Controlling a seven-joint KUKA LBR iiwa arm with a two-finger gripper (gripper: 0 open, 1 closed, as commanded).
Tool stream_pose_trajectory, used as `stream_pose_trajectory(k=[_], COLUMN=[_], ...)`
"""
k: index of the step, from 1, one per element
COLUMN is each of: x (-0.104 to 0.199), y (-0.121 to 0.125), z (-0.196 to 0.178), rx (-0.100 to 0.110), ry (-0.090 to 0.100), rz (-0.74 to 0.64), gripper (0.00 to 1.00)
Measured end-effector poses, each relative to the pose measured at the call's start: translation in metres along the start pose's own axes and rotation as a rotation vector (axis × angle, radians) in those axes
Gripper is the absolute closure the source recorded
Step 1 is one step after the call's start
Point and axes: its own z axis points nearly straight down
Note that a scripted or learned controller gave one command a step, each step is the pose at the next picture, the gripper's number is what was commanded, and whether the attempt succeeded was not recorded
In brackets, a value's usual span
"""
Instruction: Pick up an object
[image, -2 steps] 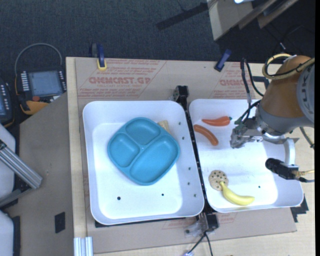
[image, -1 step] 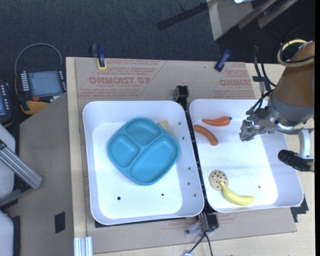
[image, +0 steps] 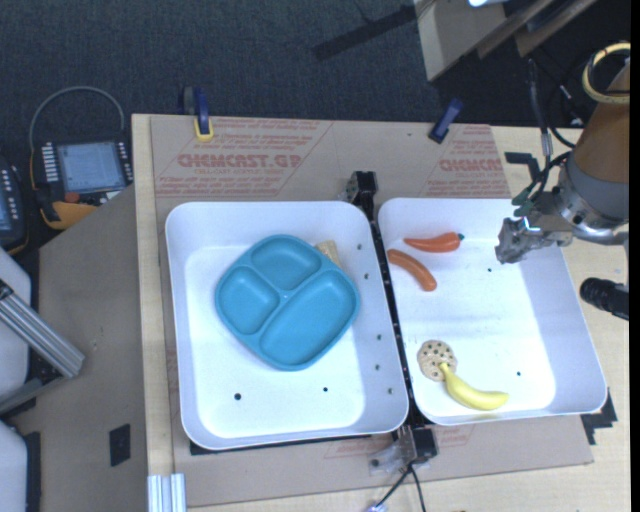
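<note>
Two white bins shared the bench: left bin held a blue divided plate; right bin held a chili pepper, sausage, cookie and banana. Whether the gripper was spread or closed, I cannot tell.

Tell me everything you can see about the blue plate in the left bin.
The plate is a light blue tray with rounded corners, split into three compartments: two small ones toward the far-left end and one large one toward the near-right. It looks like smooth moulded plastic. It lies flat and right side up on the floor of the left bin, turned at a slant to the walls. A small tan thing peeks out from behind its far edge.
</note>
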Motion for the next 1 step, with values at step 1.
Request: stream_pose_trajectory(k=[1], x=[0.0642], y=[0.0088], z=[0.0021], rx=[0.006], ry=[0.004], rz=[-0.006], gripper=[1.00])
